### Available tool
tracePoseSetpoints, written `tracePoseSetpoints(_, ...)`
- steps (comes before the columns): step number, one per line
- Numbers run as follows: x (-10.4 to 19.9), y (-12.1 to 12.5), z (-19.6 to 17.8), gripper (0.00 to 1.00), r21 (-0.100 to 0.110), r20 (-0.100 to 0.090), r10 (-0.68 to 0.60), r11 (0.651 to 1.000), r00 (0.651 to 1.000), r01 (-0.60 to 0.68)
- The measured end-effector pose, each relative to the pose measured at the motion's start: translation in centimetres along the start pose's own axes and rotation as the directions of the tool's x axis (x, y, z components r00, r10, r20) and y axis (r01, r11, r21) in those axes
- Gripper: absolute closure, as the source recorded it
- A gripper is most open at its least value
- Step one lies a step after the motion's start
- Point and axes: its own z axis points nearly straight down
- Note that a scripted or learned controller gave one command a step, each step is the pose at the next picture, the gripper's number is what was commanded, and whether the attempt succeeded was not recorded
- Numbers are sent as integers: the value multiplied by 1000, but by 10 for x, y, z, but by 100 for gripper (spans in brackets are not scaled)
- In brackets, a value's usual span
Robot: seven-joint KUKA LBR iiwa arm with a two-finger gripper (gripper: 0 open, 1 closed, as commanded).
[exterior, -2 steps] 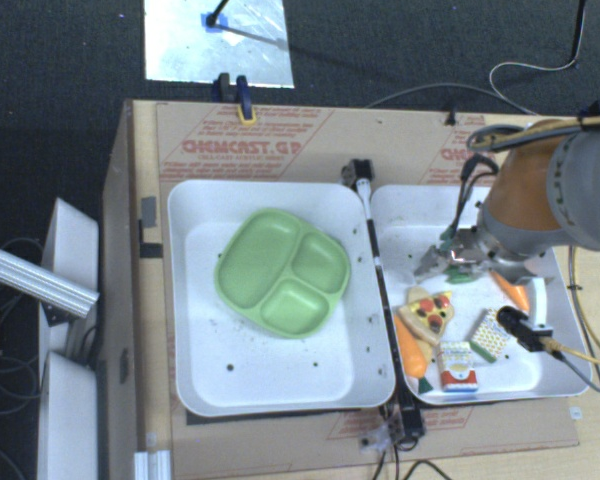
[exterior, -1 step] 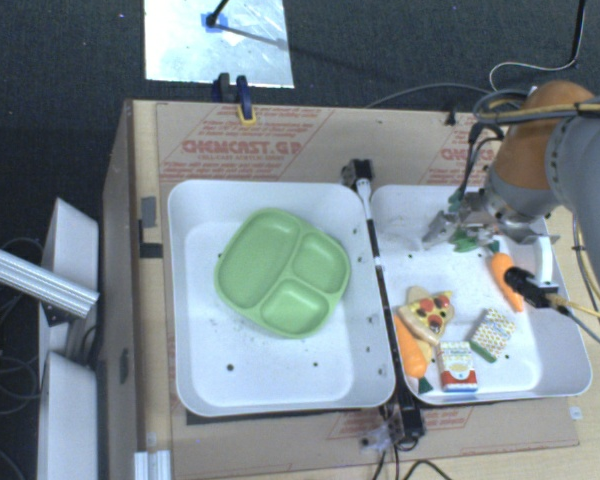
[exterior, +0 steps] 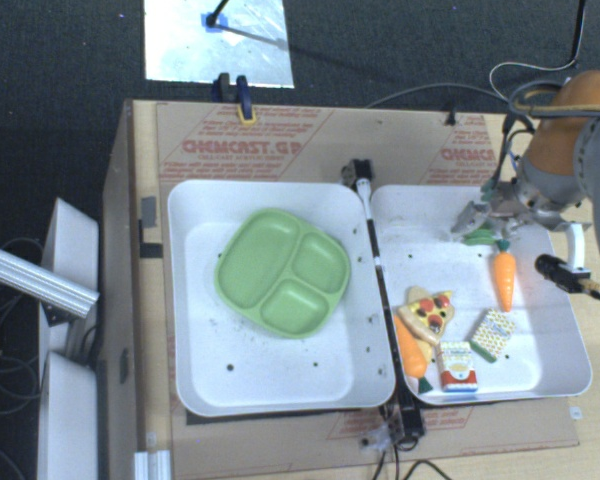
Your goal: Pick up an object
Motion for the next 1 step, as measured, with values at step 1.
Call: tracePoseSetpoints(1,1,1,-11,100,-2,2,-5,1000,1000,5)
